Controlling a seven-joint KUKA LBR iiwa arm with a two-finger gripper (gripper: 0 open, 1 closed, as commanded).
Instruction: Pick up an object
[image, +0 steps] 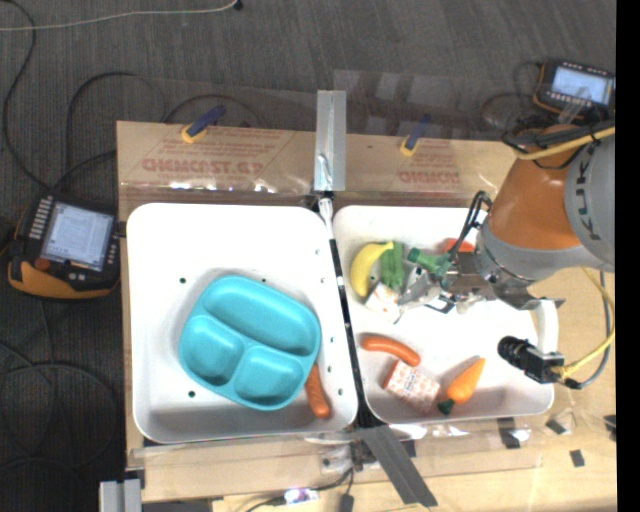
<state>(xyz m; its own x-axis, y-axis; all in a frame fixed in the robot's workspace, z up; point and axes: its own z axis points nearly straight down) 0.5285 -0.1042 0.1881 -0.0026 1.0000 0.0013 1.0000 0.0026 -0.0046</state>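
Just left of the pincer lies the banana.

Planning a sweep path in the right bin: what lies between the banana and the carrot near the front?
In the camera view, between the banana and the carrot lies an orange-red sausage, with a small patterned box just beyond it beside the carrot.

Glossy plastic blue tray, white bins
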